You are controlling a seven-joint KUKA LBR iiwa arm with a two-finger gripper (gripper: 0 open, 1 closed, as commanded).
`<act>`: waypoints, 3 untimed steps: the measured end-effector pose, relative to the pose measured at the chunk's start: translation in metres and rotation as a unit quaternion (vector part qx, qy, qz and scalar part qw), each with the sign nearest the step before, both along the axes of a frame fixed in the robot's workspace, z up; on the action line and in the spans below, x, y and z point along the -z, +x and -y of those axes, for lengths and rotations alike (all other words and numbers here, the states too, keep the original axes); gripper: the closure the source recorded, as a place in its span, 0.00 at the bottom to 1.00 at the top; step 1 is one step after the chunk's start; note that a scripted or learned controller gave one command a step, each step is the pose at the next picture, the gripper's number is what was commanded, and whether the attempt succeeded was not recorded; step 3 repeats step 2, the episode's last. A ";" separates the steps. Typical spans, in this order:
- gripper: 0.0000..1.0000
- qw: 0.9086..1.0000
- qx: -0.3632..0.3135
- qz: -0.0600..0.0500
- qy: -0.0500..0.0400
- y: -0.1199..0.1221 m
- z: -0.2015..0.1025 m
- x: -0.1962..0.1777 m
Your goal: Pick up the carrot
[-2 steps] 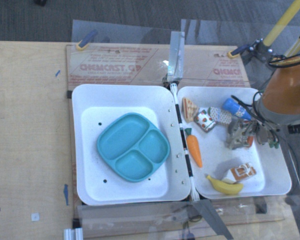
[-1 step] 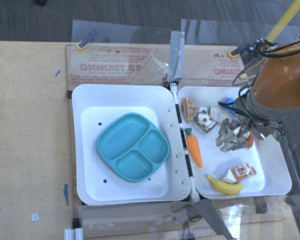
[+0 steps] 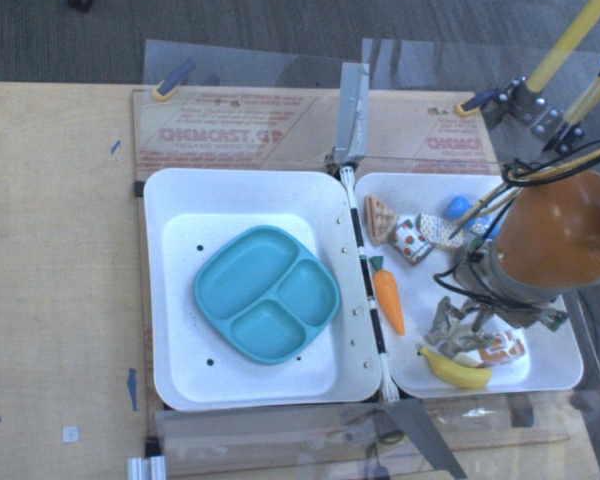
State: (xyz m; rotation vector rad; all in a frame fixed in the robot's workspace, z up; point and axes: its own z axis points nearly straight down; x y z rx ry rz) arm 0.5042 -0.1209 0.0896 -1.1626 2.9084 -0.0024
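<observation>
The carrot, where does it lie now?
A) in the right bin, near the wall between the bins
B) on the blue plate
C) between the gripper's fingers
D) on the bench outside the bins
A: the carrot lies in the right bin, along its left wall.

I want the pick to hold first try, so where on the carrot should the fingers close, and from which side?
Grip the carrot across its thicker upper half, just below the green top, coming straight down from above. It lies flat and lengthwise along the right bin's left wall, tapering toward the near end, so close across its width; the wall side looks tight.
</observation>
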 end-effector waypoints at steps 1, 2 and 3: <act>0.00 0.998 0.067 0.003 -0.001 0.066 0.062 0.000; 0.00 0.999 -0.050 -0.002 0.000 0.039 0.074 -0.057; 0.00 0.999 -0.050 -0.002 0.000 0.039 0.074 -0.057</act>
